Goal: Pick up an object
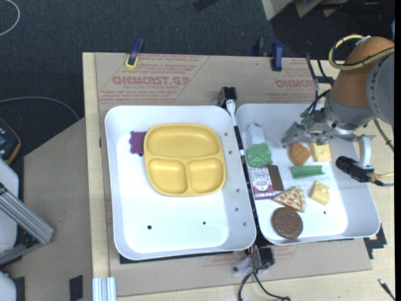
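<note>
the right bin [357, 213] carries toy food: a bread roll [299, 153] and cheese cube [321, 152] at its 12 o'clock, a green piece [306, 171] just below, a pizza slice [291, 199] and brown cookie [287, 222] toward 6. the gripper [311, 134] hangs right above the roll; whether it grips anything, i cannot tell. a yellow divided plate [185, 158] sits in the left bin [175, 231].

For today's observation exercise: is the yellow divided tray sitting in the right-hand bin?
No. The yellow divided tray lies in the left bin, while the right bin holds the small food items.
</note>
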`<state>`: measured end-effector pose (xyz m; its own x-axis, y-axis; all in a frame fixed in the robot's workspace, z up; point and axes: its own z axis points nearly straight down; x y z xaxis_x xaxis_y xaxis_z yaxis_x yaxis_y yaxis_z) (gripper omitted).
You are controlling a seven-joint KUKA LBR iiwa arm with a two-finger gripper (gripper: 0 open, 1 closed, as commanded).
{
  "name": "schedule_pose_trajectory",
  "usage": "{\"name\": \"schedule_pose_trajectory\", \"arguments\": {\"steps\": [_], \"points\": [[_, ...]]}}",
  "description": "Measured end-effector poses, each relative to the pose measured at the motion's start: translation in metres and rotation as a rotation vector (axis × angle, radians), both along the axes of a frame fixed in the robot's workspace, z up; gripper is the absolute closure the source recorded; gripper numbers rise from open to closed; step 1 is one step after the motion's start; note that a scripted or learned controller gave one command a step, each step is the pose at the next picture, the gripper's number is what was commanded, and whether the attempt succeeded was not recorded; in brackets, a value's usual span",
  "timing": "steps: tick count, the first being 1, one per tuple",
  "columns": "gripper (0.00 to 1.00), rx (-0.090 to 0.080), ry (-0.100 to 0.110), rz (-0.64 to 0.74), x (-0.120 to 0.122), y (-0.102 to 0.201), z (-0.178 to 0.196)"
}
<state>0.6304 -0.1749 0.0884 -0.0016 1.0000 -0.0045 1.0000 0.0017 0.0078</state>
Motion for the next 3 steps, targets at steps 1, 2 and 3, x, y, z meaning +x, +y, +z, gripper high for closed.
{"name": "schedule_pose_trajectory", "arguments": {"steps": [1, 2, 3], "points": [[1.0, -0.004, -0.014, -0.001, 0.003, -0.002, 0.016], [1.0, 0.002, 0.002, -0.002, 0.001, -0.004, 0.079], [1.0, 0.003, 0.004, -0.001, 0.002, -0.004, 0.131]]}}
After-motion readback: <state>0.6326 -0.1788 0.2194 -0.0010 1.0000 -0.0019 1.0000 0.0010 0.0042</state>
